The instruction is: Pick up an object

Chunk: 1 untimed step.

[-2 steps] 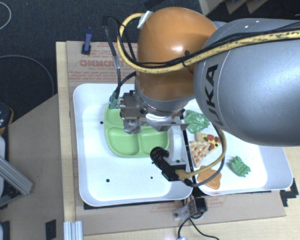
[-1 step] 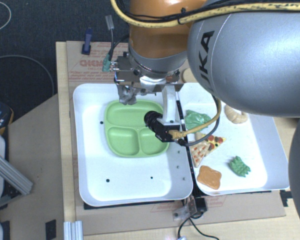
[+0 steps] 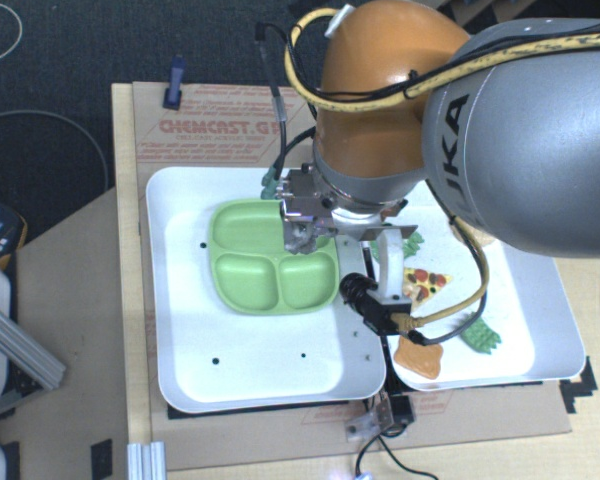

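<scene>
A light green divided plate (image 3: 260, 263) lies in the left bin (image 3: 230, 368), toward its right side. My gripper (image 3: 305, 236) hangs from the orange-banded wrist directly over the plate's right rim, low and close to it. The wrist hides its tips, and I see nothing held. In the right bin (image 3: 545, 343) lie a toy pizza slice (image 3: 424, 283), a green leafy piece (image 3: 480, 336) and an orange piece (image 3: 420, 358) at the front edge. A small green item (image 3: 412, 238) peeks out beside the wrist.
The arm's grey bulk covers most of the right bin's back half. A black cable (image 3: 380, 313) loops from the gripper across the wall between the bins. A blue clip (image 3: 173, 83) sits on the cardboard behind the bins.
</scene>
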Tool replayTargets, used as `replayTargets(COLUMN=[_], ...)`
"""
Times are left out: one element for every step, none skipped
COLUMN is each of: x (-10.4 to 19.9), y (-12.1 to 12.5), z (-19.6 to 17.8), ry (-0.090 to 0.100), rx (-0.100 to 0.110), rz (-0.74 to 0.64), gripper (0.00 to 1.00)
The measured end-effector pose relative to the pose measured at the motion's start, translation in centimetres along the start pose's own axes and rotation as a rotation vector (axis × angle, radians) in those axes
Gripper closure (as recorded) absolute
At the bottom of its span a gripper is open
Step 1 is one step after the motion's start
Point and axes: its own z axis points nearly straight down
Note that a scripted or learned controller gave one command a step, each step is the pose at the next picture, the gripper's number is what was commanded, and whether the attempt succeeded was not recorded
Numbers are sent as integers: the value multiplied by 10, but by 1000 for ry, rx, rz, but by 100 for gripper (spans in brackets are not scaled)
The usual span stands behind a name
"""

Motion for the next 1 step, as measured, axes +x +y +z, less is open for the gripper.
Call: replayTargets(x=[-23], y=[-33], z=[25], ry=[2], rx=[-1], rz=[-3], gripper=[100])
